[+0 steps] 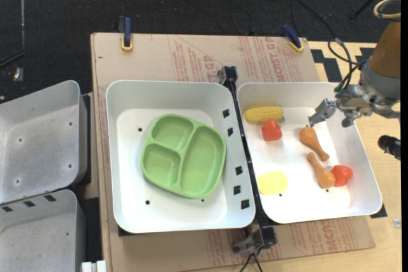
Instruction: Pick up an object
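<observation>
The gripper (336,113), fingers spread and pinching nothing, hovers over the right bin's (366,151) far right side; a drumstick (313,142) lies just near-left.

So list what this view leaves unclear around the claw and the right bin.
- Claw: small and blurred; open or shut, cannot tell.
- Arm: cut off by the right edge.
- Red piece: partly behind a drumstick; its kind is unclear.
- Right bin: far corner hidden by the arm.

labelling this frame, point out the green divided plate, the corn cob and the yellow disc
green divided plate (183,156), camera view, on the ridge between its compartments
corn cob (264,114), camera view, middle of the cob
yellow disc (272,183), camera view, centre of its flat top
</observation>
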Tool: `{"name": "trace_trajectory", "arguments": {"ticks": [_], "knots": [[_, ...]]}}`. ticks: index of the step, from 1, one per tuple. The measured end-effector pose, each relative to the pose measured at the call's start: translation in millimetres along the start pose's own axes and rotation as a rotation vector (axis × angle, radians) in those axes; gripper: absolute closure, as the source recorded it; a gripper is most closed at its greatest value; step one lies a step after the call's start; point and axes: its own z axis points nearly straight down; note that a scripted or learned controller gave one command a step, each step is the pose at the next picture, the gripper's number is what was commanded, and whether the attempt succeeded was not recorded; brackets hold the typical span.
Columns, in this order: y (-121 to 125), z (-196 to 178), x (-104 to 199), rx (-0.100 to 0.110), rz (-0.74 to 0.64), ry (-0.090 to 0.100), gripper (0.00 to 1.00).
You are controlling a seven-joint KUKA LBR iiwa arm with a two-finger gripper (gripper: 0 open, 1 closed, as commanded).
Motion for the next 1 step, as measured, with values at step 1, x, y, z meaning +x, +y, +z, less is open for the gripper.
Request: {"name": "trace_trajectory", "arguments": {"ticks": [1], "knots": [[3.5, 43.9, -1.2, -0.001, 0.000, 0.000, 0.00]]}}
